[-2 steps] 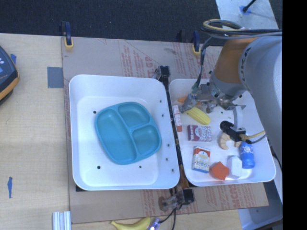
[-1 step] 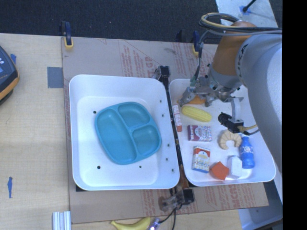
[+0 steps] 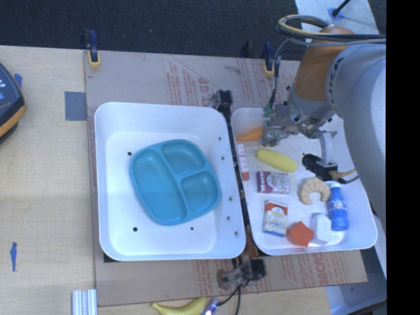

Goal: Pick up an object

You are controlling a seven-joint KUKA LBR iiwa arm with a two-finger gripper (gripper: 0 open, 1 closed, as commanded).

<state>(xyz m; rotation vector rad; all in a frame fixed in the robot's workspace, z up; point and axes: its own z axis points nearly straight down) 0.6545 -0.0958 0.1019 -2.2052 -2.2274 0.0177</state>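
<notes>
At the near edge of the tabletop (image 3: 46, 195) lies a yellow banana (image 3: 178, 305), partly cut off by the frame. Behind it stand two white bins side by side. The left bin (image 3: 111, 241) holds a blue divided plate (image 3: 174, 181), lying flat in its middle. The right bin (image 3: 364, 231) holds many small things: an orange block (image 3: 300, 233) and a blue bottle (image 3: 337, 207) near the front, a small red and white packet (image 3: 275, 216), a darker packet (image 3: 272, 182), a croissant (image 3: 315, 190), a yellow corn cob (image 3: 276, 159) and an orange carrot (image 3: 249, 135) at the far left corner. The grey arm with its orange band (image 3: 315, 64) reaches in from the right. Its claw (image 3: 274, 133) hangs low over the far part of the right bin, between the carrot and the corn cob, just above them. I cannot tell if the claw is open or closed, and I see nothing gripped in it.
</notes>
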